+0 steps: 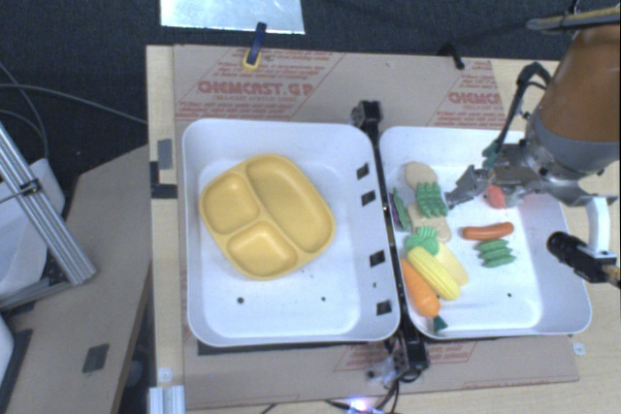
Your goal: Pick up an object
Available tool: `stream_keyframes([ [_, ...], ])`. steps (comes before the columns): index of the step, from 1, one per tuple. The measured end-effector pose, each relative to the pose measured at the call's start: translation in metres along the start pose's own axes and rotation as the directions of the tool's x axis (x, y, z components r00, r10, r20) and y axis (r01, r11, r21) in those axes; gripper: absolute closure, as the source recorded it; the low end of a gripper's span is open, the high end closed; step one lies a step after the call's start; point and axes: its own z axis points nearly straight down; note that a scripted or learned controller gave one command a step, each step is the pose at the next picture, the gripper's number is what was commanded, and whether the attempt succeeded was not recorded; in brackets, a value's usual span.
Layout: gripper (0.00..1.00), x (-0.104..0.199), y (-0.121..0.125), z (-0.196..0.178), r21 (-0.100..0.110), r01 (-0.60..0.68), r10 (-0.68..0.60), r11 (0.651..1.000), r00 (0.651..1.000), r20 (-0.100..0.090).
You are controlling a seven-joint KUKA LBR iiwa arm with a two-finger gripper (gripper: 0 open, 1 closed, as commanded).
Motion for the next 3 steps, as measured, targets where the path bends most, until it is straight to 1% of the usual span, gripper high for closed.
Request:
stream_keyframes([
  [1, 0.00, -0.009, -0.039, 0.154, -0.002, -0.002, 0.002, 1.000, 1.000, 0.002],
  [2, 1.00, -0.008, -0.038, 0.145, -0.002, -0.003, 0.003, 1.000, 1.000, 0.000],
  [3, 1.00, 0.041, -0.008, 0.003, -0.015, 0.008, -0.008, 1.000, 1.000, 0.000],
])
